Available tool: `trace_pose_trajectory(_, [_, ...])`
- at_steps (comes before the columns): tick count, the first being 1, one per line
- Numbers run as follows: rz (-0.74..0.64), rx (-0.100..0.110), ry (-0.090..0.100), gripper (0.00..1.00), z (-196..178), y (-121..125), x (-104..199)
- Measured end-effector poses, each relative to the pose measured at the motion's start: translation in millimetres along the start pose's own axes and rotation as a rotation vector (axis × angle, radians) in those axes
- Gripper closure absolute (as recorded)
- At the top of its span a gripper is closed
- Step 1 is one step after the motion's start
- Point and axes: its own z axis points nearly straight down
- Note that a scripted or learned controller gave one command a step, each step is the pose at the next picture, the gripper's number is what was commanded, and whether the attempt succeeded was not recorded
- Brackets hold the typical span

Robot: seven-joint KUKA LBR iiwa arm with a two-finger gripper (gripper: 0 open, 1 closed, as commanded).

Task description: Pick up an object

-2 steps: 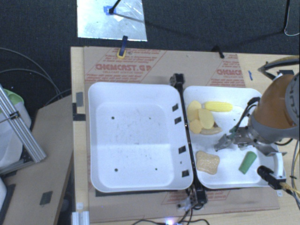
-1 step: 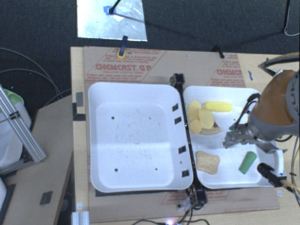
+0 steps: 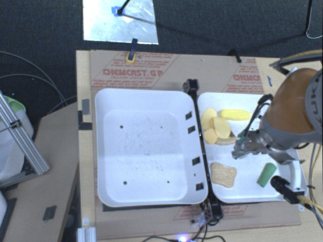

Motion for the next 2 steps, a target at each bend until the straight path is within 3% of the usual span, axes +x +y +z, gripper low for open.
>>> trace_pose_trajectory(1, [-0.006, 0.000, 0.002, 1.00, -17.2, 1.6, 85.4])
trace_pose_trajectory(2, [-0.002, -0.008, 0.001, 1.00, -119.0, 2.7, 111.6])
